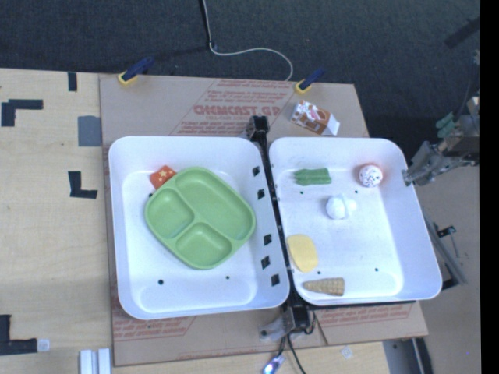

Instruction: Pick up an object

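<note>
The right bin (390, 271) holds a green oblong piece (312, 177), a white and pink speckled ball (370, 175), a small white object (338, 206), a yellow oval piece (302, 252) and a tan waffle cone (324, 287). In the left bin (132, 279), a green divided plate (200, 216) lies flat with a small orange-red piece (162, 177) at its upper left. My gripper (422, 166) hangs just outside the right bin's right rim, level with the speckled ball and apart from every object. It is small and partly cut off here.
A printed snack packet (314, 118) lies on the cardboard sheet (226, 104) behind the right bin. Two clamps (134, 71) pin the cardboard's far corners, and a white cable (234, 51) runs across the dark floor behind.
</note>
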Robot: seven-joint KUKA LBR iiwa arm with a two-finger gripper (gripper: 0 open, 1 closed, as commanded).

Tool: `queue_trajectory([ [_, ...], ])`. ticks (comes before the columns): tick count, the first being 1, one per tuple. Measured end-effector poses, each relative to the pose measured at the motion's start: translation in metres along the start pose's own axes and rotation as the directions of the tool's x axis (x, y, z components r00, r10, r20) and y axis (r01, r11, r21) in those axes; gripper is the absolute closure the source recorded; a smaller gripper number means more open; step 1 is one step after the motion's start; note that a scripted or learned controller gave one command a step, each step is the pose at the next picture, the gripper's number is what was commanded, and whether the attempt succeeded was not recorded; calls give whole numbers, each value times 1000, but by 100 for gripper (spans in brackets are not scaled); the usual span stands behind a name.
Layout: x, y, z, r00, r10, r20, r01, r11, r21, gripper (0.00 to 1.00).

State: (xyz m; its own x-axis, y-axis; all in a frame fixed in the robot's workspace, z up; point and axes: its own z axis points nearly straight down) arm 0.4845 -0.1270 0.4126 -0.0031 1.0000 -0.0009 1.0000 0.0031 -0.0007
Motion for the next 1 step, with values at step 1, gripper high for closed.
queue_trajectory([
  [1, 49, -2, 92, 1000, -2, -4, 2, 1000, 11, 100],
])
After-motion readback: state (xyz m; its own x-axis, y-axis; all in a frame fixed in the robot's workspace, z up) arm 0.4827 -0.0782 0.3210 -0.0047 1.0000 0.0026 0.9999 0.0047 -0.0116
